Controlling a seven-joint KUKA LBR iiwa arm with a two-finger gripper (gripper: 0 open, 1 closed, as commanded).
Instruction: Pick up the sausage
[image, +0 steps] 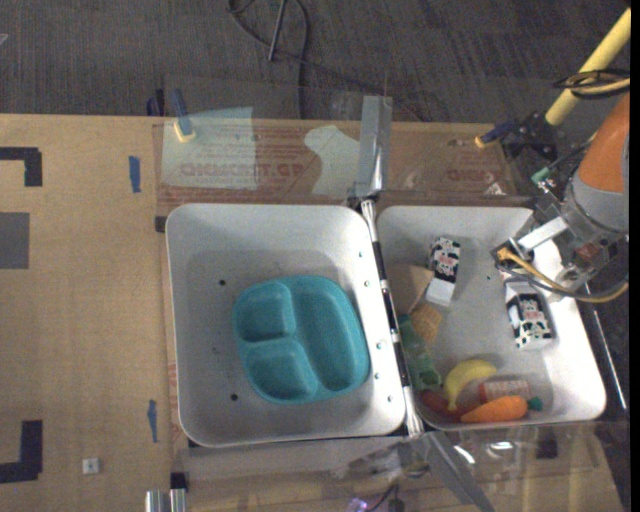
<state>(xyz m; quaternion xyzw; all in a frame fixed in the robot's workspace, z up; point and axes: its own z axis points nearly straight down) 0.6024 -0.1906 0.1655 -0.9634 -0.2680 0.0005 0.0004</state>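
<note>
A dark red, sausage-like piece (437, 402) lies at the front of the right bin (580, 385), tucked between a yellow banana (467, 378) and an orange carrot (496, 408). A pinkish-brown piece (503, 387) sits just behind the carrot. My gripper (583, 262) hangs over the bin's right rim, well behind and to the right of that pile. Nothing is visibly held in it.
Two cow-patterned cartons (443, 268) (527, 320), a tan wedge (418, 284), a waffle (426, 320) and a green piece (422, 368) also lie in the right bin. A teal divided plate (300, 338) sits in the left bin (200, 260).
</note>
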